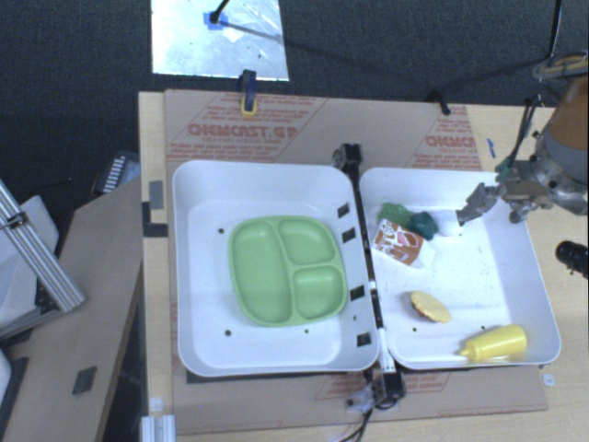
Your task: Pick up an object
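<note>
The right bin [534, 274] holds a dark green toy [408, 218], an orange and white packet [398, 243], a small tan and yellow piece [429, 307] and a yellow squeeze bottle [495, 343] lying on its side. My gripper [497, 208] hangs over the far right part of this bin, to the right of the green toy. Its two grey fingers [472, 204] stand apart with nothing between them, so it is open. It touches none of the objects.
A light green divided plate [283, 270] lies in the left bin [198, 247]. A black divider [361, 247] runs between the bins. The arm [566, 145] comes in over the bench's right edge. A shiny sheet [219, 26] lies beyond the bench.
</note>
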Motion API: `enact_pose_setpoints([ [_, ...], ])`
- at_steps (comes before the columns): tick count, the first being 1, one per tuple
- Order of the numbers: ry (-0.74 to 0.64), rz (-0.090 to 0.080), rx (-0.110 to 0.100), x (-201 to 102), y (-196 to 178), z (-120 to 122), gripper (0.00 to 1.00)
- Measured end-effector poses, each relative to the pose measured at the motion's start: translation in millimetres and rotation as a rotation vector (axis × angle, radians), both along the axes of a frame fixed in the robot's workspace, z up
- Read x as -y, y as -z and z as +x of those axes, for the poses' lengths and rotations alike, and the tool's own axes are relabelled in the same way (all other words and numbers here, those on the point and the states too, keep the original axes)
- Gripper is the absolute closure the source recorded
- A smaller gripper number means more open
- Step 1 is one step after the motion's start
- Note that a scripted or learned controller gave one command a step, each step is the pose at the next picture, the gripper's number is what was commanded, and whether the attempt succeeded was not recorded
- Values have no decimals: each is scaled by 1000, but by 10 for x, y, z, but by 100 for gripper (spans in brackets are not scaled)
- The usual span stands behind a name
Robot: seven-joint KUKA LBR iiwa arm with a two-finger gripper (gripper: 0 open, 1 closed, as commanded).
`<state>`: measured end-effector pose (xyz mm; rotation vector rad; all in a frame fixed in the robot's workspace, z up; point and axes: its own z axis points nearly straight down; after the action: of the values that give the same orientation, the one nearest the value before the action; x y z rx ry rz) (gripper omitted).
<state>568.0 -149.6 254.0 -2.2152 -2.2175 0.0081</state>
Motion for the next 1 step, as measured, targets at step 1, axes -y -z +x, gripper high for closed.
enact_pose_setpoints([
  [1, -2, -2, 10, -3, -55, 20, 0],
])
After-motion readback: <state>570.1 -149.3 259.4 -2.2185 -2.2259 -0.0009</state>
